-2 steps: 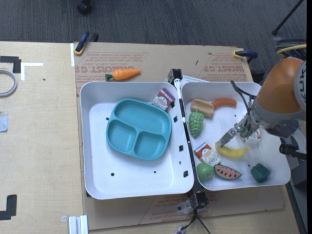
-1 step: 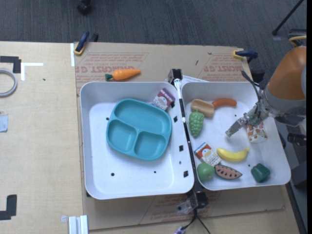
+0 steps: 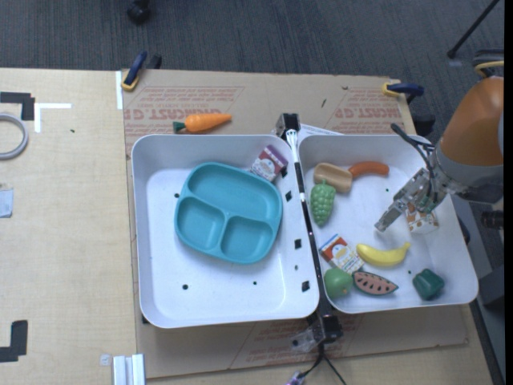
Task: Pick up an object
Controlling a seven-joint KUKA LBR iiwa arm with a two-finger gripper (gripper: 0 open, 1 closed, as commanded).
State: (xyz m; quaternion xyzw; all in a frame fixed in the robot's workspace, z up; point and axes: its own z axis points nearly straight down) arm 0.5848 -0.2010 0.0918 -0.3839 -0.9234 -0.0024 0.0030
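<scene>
In right bin (image 3: 449,291) | fingers (image 3: 389,220) open | small white-orange packet (image 3: 422,217) beside them, not gripped

Arm (image 3: 481,127) cut off by right edge, only orange band and wrist visible. Gripper (image 3: 405,203) over right bin (image 3: 449,295): fingers blurred, state unreadable. Small white-and-red packet (image 3: 422,217) just right of gripper, partly covered by it, contact unclear, print illegible. Carton (image 3: 269,164) at left bin (image 3: 152,295) back right corner, label too small to read. Grey ring (image 3: 14,136) far left of left bin, cut by left edge. Cable (image 3: 309,371) below bins runs off bottom edge.
</scene>
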